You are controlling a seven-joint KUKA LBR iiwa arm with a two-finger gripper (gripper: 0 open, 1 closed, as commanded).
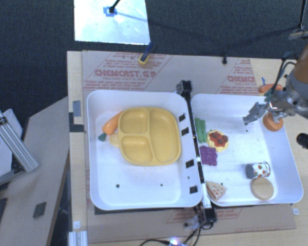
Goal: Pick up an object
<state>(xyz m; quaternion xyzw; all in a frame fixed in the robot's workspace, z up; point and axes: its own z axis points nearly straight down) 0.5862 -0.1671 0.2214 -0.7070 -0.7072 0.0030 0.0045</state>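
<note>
The pincer [252,115] hangs over the upper right part of the right bin [285,160], near its far rim; whether its fingers are spread or pressed together I cannot tell — they read as a small grey blur. Nothing shows between them. The arm [304,81] comes in from the right edge of the frame, its wrist bent down toward the bin, and an orange disc [273,123] sits just beside the wrist at the bin's right rim.

Open white floor lies below the pincer, in the middle of the right bin. The things to pick crowd the left and lower sides: a green strip [200,129] along the dividing wall, a yellow and red piece [217,139], a purple lump [208,156], a cracker wedge [215,190], a small can [257,170] and a tan round [262,188] at lower right.

In the left bin [102,183] a yellow divided plate [148,136] partly covers a carrot [112,123] — only its end shows.
</note>
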